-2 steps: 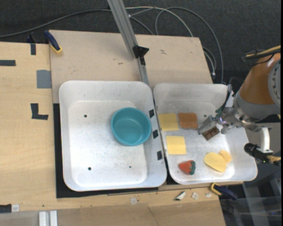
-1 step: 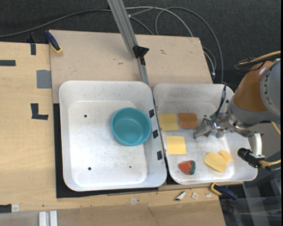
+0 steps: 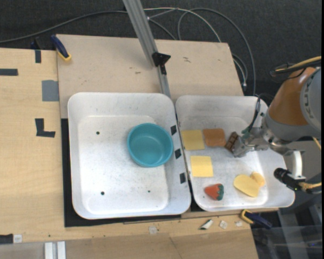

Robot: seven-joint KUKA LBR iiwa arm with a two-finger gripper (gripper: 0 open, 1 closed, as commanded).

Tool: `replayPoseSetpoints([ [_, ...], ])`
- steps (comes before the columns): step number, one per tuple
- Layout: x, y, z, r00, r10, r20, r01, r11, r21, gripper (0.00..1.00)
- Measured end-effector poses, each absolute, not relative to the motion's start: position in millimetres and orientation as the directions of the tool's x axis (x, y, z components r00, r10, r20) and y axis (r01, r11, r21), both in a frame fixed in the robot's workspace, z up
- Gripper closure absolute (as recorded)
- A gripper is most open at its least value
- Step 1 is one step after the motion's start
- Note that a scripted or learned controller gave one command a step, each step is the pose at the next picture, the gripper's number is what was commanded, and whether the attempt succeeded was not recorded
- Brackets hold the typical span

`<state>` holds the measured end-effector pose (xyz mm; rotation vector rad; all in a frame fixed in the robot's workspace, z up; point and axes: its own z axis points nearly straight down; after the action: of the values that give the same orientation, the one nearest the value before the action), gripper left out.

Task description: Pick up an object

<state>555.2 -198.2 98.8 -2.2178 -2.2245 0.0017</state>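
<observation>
Right then: gripper (image 3: 237, 145) sat low in the right bin (image 3: 227, 106), just right of the brown block (image 3: 214, 137); couldn't tell its grip state, nothing seen held. Two yellow squares (image 3: 193, 140) lay left of that block, strawberry (image 3: 215, 191) & yellow piece (image 3: 248, 185) below it. Blue bowl (image 3: 149, 144) sat well left, in the left bin (image 3: 86, 144).

grey arm (image 3: 291, 112), end effector (image 3: 237, 144) lowered

Both bins (image 3: 86, 144) are seen as white plastic with a speckled, faintly glossy surface. The bowl (image 3: 149, 144) is smooth teal plastic. The bench (image 3: 21, 90) is matt pale wood. A brushed metal rail (image 3: 143, 31) is crossed above.
</observation>
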Motion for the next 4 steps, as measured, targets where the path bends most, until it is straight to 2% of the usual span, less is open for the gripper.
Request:
replayPoseSetpoints([
  [2,554.1,-197,203,-0.002,1.0,-0.002,1.0,0.002,0.005,1.0],
  [3,554.6,-196,209,-0.002,1.0,0.0,1.0,0.002,0.0,1.0],
  [4,559.3,-134,208,-0.007,1.0,0.002,1.0,0.007,-0.001,1.0],
])
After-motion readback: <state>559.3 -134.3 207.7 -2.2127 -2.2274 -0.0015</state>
